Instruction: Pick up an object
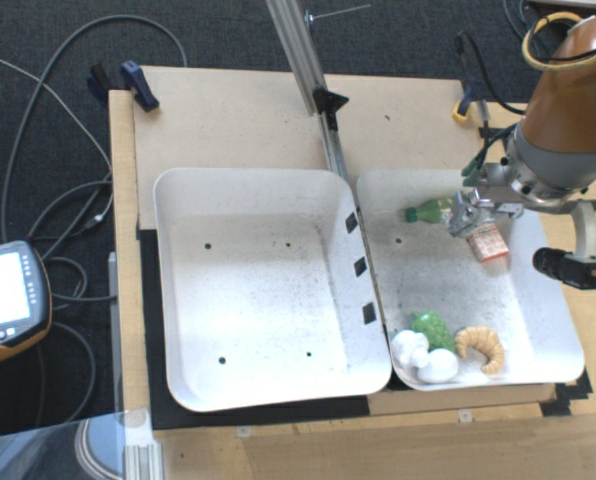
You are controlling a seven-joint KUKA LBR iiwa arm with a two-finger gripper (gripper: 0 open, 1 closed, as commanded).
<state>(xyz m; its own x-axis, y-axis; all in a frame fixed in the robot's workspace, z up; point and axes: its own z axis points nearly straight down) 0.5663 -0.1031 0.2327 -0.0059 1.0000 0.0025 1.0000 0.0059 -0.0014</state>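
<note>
In the right bin (553,333), the gripper (475,215) hangs near the far wall; its finger state cannot be told. A green bottle (428,211) lies just left, long axis pointing toward it, closest pickup candidate.

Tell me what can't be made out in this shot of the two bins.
- Gripper: camera view, the wrist covers the fingers, so open or shut is unclear.
- Green bottle: its right end is hidden behind the gripper.
- Red-and-white packet: label too small to read, top edge under the gripper.
- Arm: cut off by the top and right edges.
- White items by the croissant: too blurred to identify.
</note>
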